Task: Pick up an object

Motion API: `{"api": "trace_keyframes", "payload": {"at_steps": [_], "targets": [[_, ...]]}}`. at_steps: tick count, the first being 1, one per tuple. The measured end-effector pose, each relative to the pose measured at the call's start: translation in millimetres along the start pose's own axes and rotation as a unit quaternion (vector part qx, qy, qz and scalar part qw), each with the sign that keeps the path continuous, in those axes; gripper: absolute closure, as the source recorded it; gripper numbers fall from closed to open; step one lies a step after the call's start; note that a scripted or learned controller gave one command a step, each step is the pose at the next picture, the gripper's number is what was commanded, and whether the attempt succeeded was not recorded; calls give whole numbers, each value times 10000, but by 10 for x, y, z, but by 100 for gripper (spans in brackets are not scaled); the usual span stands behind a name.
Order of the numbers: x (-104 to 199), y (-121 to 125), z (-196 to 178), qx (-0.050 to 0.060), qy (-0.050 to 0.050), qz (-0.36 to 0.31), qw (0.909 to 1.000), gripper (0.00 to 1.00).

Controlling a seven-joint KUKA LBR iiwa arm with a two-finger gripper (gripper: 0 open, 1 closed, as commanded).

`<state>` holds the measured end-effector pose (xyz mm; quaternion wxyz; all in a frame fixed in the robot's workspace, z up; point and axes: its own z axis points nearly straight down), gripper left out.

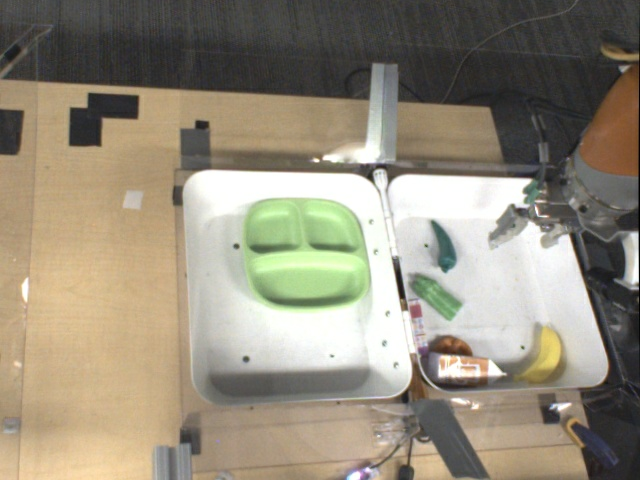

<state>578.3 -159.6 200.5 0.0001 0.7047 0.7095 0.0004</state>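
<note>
So the arm (612, 158) reaches in over the right bin (590, 298), gripper (525, 223) hanging above its upper right part, holding nothing; can't tell its state. Inside that bin: teal thing (443, 245), green bottle (436, 297), banana (543, 355), orange packet (462, 368). Left of it, a bin with a green tray (304, 251), on a wooden bench (90, 298).

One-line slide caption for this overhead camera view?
Gripper hovers over the right bin holding a banana, green bottle and teal item; green tray fills the left bin.
</note>
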Motion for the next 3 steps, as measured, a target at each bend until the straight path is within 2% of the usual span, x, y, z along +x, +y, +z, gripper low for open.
{"api": "trace_keyframes", "payload": {"at_steps": [1,2,3], "targets": [[512,595,764,-4,0,-267,9996,0],[485,491,1105,-58,-10,-1030,9947,0],[509,520,990,-88,5,-1035,9946,100]]}}
